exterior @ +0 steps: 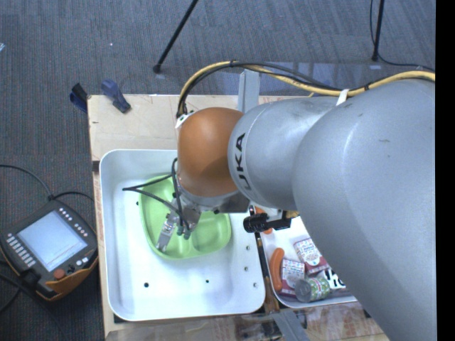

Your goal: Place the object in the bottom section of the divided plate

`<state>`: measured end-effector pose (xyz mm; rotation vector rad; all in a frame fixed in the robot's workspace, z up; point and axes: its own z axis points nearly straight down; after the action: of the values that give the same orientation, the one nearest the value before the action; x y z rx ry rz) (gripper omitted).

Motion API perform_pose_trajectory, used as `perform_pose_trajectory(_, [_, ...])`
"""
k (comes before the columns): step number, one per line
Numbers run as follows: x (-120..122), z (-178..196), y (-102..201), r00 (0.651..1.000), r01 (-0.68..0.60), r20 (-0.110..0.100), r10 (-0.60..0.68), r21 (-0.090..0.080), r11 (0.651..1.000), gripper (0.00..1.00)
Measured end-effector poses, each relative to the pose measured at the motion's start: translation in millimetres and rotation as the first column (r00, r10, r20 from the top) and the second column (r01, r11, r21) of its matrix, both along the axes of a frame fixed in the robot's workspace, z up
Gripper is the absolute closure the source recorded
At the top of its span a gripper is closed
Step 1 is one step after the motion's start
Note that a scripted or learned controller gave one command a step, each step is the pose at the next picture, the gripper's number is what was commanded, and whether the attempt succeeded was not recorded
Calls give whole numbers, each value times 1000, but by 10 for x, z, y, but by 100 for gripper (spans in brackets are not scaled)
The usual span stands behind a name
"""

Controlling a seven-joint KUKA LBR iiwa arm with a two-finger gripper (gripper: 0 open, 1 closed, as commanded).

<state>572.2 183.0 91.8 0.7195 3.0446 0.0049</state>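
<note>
Hovering at frame centre-left, the gripper (175,231) sits low over the green divided plate (213,239) in the left bin (124,290); whether it is parted or carries anything I cannot tell. The plate's bottom section lies just below it in the frame. Loose objects, an orange carrot-like piece (276,266) among them, lie in the right bin (279,297), lower right.

Wooden worktop (128,123) is carrying two shallow white bins side by side: left bin (117,275) sitting approx at 8 o'clock, right bin (313,302) at 4 o'clock, partly hidden by arm. Their edges are nearly touching.
</note>
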Motion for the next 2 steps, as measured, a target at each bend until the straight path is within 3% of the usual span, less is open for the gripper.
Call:
perform_pose_trajectory(1, [-7,90,3,1000,7,-7,-7,2,1000,100])
perform_pose_trajectory(2, [320,872,628,995,-97,-11,97,1,995,100])
